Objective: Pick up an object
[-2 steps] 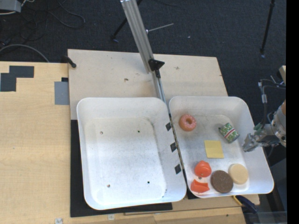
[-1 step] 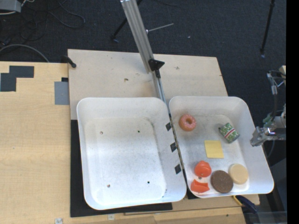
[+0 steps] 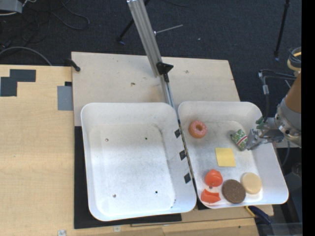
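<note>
On a pale wooden table point(image 3: 39, 146), two shallow white bins sit side by side: the left bin point(image 3: 130, 161) lies well away from the pincer point(image 3: 254, 140), while the right bin point(image 3: 268, 181) holds everything in play. The grey arm point(image 3: 290, 117) reaches in over that bin's right rim, its pincer low at the wall and touching, or very nearly touching, a small green-and-white packet point(image 3: 239, 138) on the side facing the left bin; whether the fingers are spread or closed on the packet cannot be told at this size and angle. A slanted metal rail point(image 3: 147, 38) rises from between the bins, far from the pincer. Nearer the camera than the pincer lie a brown round disc point(image 3: 234, 191) and a cream round piece point(image 3: 251, 183), touching each other, with a yellow square point(image 3: 225, 157) between them and the packet. A pink ring doughnut point(image 3: 198, 129) sits well beyond the packet toward the left bin; two orange-red pieces point(image 3: 212, 186) lie beside the brown disc.
</note>
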Motion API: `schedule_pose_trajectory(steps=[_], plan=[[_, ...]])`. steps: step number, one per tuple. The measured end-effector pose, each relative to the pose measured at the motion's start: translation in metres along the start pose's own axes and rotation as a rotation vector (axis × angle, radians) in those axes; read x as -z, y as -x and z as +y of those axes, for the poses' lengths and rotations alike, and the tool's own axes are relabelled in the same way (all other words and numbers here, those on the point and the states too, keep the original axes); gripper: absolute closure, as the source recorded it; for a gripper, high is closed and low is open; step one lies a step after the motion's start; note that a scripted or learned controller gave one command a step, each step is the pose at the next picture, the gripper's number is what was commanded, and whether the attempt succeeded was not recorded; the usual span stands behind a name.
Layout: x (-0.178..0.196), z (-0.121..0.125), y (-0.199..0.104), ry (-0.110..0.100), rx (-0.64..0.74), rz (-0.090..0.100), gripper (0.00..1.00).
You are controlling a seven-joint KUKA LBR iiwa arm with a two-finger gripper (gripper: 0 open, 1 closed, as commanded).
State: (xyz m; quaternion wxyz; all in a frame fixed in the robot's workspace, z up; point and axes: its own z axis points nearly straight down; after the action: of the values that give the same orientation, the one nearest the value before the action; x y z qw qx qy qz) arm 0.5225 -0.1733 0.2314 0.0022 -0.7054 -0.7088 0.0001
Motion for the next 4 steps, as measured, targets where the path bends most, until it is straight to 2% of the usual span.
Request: schedule_pose_trajectory(steps=[2, 3, 4], plan=[[-0.011, 0.035, -0.083, 0.001, -0.001, -0.001, 1.00], [0.000, 0.054, -0.127, 0.003, -0.002, -0.003, 1.00], [0.002, 0.069, -0.185, 0.002, 0.000, -0.001, 1.00]])
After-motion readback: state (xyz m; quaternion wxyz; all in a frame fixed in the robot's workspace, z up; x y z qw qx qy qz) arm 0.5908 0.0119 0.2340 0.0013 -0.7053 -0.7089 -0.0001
